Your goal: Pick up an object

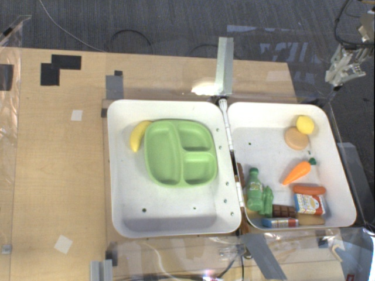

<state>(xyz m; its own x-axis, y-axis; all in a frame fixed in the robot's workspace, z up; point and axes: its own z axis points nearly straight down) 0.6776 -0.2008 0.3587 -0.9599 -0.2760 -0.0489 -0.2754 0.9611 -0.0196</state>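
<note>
The right bin holds a yellow lemon touching a tan round piece, an orange carrot, a green bottle, a red sausage, a small carton and a brown chocolate bar. In the left bin a green divided plate lies beside a yellow banana. My gripper hangs at the top right, outside the bins and beyond the right bin's far corner, well away from every object. Nothing shows in it.
A metal post stands behind the seam between the bins. Wooden bench stretches to the left. Cables dangle near the gripper at the upper right. Clamps and brackets sit along the front edge.
</note>
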